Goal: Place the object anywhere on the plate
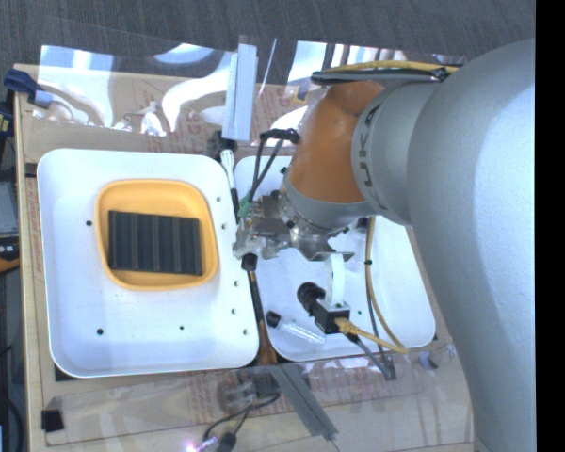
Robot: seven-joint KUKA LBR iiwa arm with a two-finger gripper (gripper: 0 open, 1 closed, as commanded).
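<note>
The big grey arm is closest to the camera, and it takes up the right side of the view. Its orange band bends down over the right white bin.

The gripper is at the end of the arm. It is low over the left edge of the right bin, just beside the dark gap between the two bins. The wrist covers a lot of it, so I cannot tell if the gripper is spread wide, closed up, or holding something.

To the left of the gripper, across the gap, is the left white bin. A yellow plate with round corners sits in it, near the top of the bin. A black ribbed block lies flat on the middle of the plate, with yellow rim showing all around it. The block is well apart from the gripper.

Below the gripper in the view, a small clear piece lies on the floor of the right bin, near its bottom edge. It is too small to tell what it is.

Both bins rest on a pale bench.
</note>
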